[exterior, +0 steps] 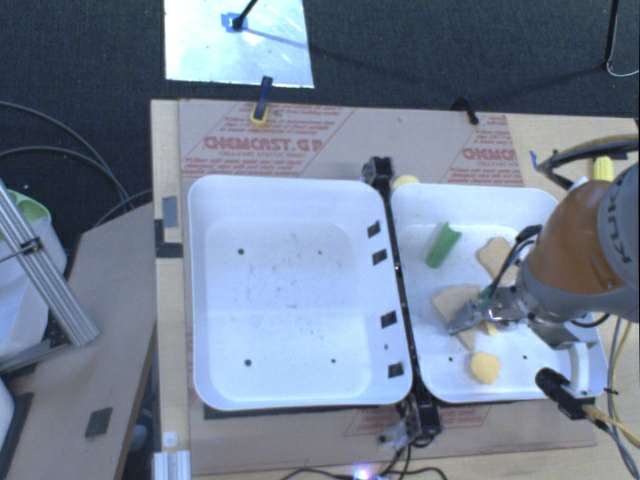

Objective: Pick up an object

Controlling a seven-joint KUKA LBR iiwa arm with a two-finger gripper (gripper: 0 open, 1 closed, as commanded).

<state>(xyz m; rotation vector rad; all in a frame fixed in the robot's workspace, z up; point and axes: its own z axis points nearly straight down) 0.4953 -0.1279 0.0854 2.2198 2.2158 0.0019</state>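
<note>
The pincer (472, 316) is being held low in the right bin (545, 203), its metal fingers lying over a flat, pale tan wedge (450, 301) near the bin's middle. Whether the fingers are clenched cannot be told. A green block (441, 245) is lying tilted farther back, a tan piece (494, 255) beside it, and a round yellow lump (485, 368) near the front wall.

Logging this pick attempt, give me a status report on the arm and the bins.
Gripper low in right bin, on the tan piece. Grasp unconfirmed. Green block, yellow ball and second tan piece close around it.
</note>
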